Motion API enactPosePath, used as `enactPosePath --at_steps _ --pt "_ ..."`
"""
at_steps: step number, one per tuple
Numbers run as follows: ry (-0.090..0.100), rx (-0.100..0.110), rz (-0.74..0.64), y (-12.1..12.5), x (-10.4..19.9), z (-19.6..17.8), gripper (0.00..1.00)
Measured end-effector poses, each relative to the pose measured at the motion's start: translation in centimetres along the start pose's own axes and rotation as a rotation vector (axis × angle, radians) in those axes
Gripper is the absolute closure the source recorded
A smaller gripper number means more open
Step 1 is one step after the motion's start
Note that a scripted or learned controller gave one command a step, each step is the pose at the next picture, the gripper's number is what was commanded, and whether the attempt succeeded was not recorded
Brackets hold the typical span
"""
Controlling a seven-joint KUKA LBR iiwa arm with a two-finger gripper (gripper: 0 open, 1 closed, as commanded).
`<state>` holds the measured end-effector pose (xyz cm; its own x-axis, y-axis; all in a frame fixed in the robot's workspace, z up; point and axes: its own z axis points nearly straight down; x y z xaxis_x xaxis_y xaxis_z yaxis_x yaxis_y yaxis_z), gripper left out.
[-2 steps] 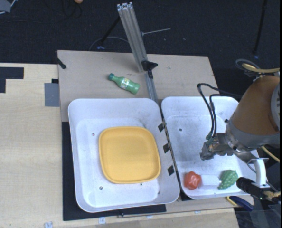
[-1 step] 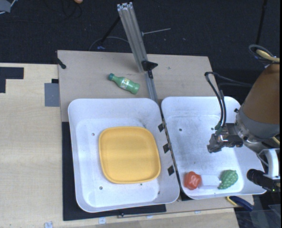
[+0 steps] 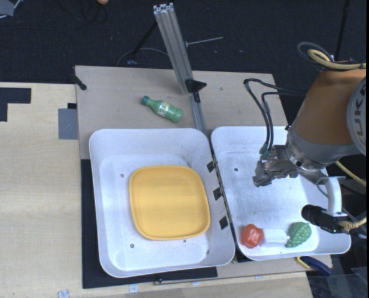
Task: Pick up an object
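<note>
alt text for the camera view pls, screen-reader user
The gripper hangs over the right bin, apart from a red toy and green toy at its near edge. A yellow plate fills the left bin; a green bottle lies behind.

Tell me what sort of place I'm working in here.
Most likely a robotics lab test bench: two white bins on a board, the arm's gripper over the right one, toy food, and loose cables on dark flooring.
</note>
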<state>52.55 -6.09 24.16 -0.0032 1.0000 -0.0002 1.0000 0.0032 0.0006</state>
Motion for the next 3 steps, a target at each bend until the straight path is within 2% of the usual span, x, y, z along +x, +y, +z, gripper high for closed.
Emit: enactPosePath --at_steps 1,2,3 --pt "0.001 0.001 0.0 2.7 4.4 -0.7 1.0" --pt "0.001 0.003 0.001 5.7 9.0 0.8 1.0" --pt "0.0 0.0 0.001 8.2 13.6 0.0 1.0"
